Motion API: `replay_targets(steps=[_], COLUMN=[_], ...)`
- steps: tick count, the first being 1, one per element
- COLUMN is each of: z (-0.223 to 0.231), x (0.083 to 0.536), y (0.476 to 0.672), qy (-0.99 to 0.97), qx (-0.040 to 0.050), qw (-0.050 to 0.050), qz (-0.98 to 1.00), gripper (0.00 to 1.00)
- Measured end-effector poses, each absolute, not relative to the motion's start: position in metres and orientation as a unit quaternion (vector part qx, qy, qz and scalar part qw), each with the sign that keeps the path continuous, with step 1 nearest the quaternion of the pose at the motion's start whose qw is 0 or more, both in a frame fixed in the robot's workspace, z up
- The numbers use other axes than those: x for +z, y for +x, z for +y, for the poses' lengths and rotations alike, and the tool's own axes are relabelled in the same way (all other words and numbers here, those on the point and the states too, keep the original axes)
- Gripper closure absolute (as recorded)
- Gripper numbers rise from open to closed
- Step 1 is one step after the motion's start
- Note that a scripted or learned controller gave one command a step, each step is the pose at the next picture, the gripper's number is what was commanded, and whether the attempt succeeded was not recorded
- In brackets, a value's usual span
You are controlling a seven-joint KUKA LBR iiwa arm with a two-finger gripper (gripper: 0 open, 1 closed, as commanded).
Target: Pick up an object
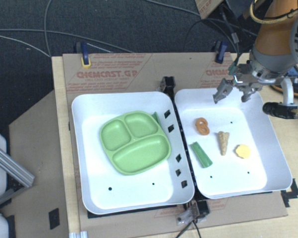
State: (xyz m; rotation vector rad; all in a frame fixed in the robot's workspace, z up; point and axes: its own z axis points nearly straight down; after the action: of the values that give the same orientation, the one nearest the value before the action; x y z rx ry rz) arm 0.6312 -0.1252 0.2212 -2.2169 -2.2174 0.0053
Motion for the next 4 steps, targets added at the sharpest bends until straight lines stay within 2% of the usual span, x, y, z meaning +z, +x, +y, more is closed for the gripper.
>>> replay_targets(steps=[2, 3, 4], z=[-0.118, -0.118, -0.118], x=[0.119, 0.134, 0.178], y=[0.619, 0.621, 0.619], qy=[-0.707, -0.707, -0.707], qx=[0.0013, -0.0007, -0.0017], qw=[0.002, 0.0, -0.002], qz=[-0.707, -0.707, -0.707], gripper=[0.0, 1.0, 1.0])
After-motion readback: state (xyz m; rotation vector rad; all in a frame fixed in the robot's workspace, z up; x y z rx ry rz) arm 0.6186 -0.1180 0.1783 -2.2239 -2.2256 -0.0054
